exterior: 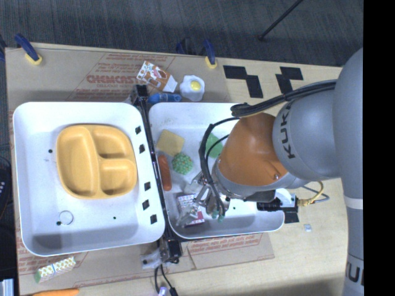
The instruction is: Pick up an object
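Note:
The right bin [247, 226] holds several small objects: a yellow block [170, 142], a green bumpy ball [182, 163], an orange-red stick [164, 172], and a pink and white wrapped packet [187, 204] near its front wall. My gripper [207, 207] reaches down into the front part of this bin, right beside the packet. The arm's orange band [247, 153] and grey body [321, 134] hide the right half of the bin. A green item [213, 144] peeks out from under the band.
The left bin [31, 165] holds a yellow divided tray [97, 160]. Behind the bins on the cardboard lie a snack pack [151, 74], a blue item [164, 97] and a white and yellow object [192, 87]. A wrapped candy [54, 269] lies at the front left.

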### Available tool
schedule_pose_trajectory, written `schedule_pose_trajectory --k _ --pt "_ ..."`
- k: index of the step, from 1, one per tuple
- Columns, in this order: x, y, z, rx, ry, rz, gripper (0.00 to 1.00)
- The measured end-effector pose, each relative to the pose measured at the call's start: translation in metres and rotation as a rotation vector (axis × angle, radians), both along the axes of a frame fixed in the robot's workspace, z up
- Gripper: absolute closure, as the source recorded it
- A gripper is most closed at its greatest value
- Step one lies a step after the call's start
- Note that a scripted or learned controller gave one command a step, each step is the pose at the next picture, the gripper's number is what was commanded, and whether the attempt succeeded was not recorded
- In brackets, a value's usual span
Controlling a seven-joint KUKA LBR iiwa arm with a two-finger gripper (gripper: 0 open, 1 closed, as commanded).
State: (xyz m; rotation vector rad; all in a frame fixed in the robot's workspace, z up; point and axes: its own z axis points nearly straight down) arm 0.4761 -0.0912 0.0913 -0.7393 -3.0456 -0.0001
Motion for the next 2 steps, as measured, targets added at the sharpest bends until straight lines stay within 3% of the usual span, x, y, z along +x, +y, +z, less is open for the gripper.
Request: schedule_pose_trajectory --k 1,2 --pt "0.0 0.0008 0.0 0.001 0.0 0.245 0.0" --pt "0.0 0.0005 0.0001 0.002 0.0 0.315 0.0"
